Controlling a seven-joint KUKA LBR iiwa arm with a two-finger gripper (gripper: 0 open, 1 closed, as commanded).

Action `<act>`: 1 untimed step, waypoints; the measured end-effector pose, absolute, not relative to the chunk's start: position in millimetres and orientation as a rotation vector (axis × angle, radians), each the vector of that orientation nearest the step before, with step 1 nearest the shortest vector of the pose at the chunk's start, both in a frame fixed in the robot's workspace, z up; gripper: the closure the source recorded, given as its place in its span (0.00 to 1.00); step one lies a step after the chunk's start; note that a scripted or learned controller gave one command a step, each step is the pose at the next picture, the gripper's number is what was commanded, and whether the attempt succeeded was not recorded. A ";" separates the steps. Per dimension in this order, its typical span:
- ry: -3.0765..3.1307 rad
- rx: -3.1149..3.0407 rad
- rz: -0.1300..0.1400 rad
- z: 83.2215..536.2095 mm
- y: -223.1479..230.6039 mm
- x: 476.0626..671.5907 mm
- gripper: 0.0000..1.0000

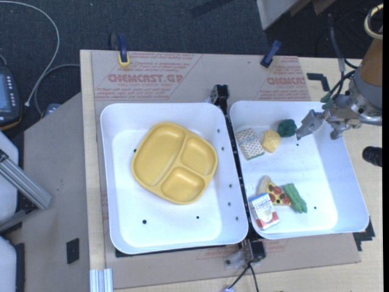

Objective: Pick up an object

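**op a:** bench first: brown board under two shallow white bins. item one, right bin (340, 224), holding the loose pieces. nearest my tool is a dark green lump (287, 127) at the far side of that bin, with a yellow lump (271, 142) just beside it and a pale chequered packet (249, 143) next along toward the divider.

**op b:** and the gripper?

**op a:** item two, gripper (320, 125), over the far right part of the right bin, angled toward the green lump. its fingers look spread, one to the left and one lower right, nothing between them. i read this as the approach step: no object chosen by contact yet, nothing lifted.

**op b:** next move?

**op a:** i'd judge it needs a short shift left and a descent, straddling the green lump without nudging the yellow one touching-close beside it.

**op b:** room?

**op a:** bare white floor lies mid-bin, good for moving. the far wall sits close behind the green lump, so little slack there. near corner holds a pizza slice toy (276, 193), a green strip (296, 198) and a small red-and-white carton (264, 210) against the divider. item last, left bin (115, 181), with a yellow divided plate (175, 162), well apart.
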State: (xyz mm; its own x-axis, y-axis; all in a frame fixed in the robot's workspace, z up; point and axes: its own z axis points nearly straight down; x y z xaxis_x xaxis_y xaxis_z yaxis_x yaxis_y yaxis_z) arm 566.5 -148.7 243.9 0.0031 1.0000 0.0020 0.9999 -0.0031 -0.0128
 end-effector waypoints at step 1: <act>-2.222 -2.222 0.000 251.1 -148.3 569.0 0.00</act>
